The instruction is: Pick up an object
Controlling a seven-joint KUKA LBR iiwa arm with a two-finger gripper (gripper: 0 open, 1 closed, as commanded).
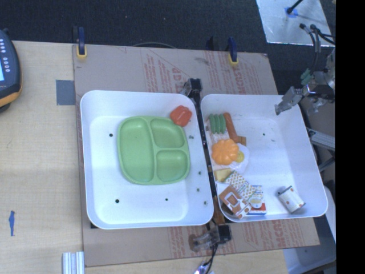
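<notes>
Two white bins sit side by side; the left bin (91, 170) holds a green divided plate (153, 150) and a red toy (181, 115); the right bin (296, 153) holds crowded toy food (224, 150) along its left wall and a small can (291, 199). The gripper (287, 101) hovers at the right bin's upper right rim, holding nothing; its opening cannot be told; a descent here risks striking the rim.

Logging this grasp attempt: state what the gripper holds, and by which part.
Nothing is held. The gripper sits at the right bin's upper right rim, apart from the objects.

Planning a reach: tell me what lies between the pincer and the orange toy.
In the camera view, bare white bin floor lies between pincer and orange toy.
</notes>
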